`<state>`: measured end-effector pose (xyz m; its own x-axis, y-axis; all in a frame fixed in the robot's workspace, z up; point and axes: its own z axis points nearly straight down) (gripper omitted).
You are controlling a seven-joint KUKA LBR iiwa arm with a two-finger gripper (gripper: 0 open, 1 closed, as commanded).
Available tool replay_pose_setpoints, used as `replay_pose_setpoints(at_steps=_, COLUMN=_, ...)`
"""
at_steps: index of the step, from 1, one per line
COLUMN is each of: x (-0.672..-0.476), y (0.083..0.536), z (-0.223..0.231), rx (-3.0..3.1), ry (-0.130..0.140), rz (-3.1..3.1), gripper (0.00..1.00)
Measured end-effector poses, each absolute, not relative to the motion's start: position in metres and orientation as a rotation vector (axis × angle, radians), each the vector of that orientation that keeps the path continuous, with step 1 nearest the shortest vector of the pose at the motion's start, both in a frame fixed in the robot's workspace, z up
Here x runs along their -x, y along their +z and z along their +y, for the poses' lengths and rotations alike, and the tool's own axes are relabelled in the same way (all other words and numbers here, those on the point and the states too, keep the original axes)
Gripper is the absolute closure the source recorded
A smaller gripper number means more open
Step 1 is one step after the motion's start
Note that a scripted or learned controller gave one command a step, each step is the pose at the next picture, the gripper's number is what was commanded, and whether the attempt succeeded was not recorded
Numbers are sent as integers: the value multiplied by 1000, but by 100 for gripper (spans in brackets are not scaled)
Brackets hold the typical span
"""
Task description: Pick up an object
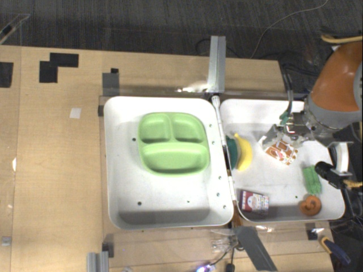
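You see the surface carrying two shallow white bins side by side. The left bin holds a green divided plate, lying flat near its middle. The right bin holds the loose things: a banana lies against the left wall beside a dark green item that is partly tucked under it; a small dark box sits near the front edge; a green bumpy piece lies toward the right side, and just in front of it is an orange-brown round thing. A flat packet with red and white print lies near the middle of that bin. Your arm comes in from the right, and the tool hangs just above and behind the packet, close to its upper edge. You cannot tell from this angle whether the tool is apart or together, and nothing is visibly held in it. A dark clamp-like part sticks in over the bin's right rim near the green piece.
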<state>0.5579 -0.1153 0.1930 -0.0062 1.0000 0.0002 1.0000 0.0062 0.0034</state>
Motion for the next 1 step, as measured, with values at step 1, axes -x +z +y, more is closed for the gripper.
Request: replay_pose_setpoints(at_steps=1, x=-601, y=118, z=-113, rx=-2322, ry=20, rz=2093, gripper=0)
